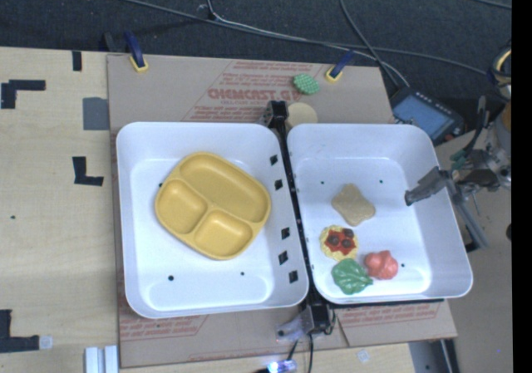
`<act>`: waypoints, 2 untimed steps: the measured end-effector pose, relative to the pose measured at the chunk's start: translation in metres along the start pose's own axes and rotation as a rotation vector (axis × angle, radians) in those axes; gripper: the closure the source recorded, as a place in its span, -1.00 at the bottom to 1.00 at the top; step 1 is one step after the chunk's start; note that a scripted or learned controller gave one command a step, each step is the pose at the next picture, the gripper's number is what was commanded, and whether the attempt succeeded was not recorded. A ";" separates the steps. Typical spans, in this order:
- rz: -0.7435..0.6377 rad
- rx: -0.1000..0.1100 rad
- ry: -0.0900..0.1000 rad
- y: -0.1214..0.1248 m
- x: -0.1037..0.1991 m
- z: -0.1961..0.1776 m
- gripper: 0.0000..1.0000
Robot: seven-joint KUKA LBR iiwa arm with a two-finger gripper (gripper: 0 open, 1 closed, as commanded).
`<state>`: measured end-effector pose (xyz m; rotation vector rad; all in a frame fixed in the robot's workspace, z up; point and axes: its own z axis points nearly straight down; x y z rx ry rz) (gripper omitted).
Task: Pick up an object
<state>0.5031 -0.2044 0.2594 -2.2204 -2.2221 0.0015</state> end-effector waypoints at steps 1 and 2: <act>0.001 0.003 0.000 -0.001 -0.010 0.053 -1.00; 0.001 0.004 0.001 0.001 -0.015 0.115 -1.00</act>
